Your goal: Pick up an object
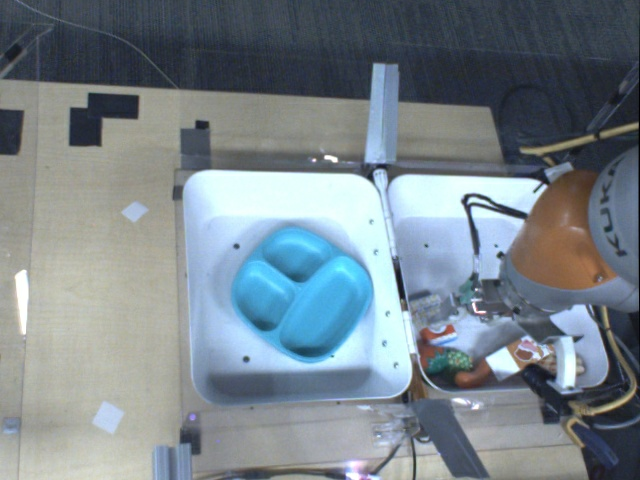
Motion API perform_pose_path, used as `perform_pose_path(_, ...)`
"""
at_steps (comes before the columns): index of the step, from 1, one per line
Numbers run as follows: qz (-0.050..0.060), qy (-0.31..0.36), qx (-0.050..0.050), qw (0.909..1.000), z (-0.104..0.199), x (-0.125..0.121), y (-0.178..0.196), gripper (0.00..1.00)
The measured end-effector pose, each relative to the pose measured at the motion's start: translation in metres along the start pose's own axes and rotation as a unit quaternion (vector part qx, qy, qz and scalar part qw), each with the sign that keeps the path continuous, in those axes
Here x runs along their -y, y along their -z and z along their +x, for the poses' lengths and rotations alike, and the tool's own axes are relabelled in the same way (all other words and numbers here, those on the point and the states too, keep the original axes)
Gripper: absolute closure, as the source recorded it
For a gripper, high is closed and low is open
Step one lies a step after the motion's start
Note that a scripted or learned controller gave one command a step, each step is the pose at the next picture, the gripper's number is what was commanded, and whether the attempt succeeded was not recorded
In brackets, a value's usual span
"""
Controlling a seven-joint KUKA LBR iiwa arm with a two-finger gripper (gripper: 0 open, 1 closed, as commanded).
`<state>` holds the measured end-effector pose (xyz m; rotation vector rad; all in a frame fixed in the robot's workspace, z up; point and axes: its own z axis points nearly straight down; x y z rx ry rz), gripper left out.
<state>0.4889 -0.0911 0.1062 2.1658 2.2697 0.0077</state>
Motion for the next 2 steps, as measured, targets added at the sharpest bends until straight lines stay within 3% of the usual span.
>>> perform_pose_path(1, 0.000, 0.162, 0.001, 0.9867, -0.041, 0.001, 0.119, 0.00)
perform_pose_path(2, 0.000, 0.138, 0.001, 0.9904, -0.057, -0.031, 0.160, 0.00)
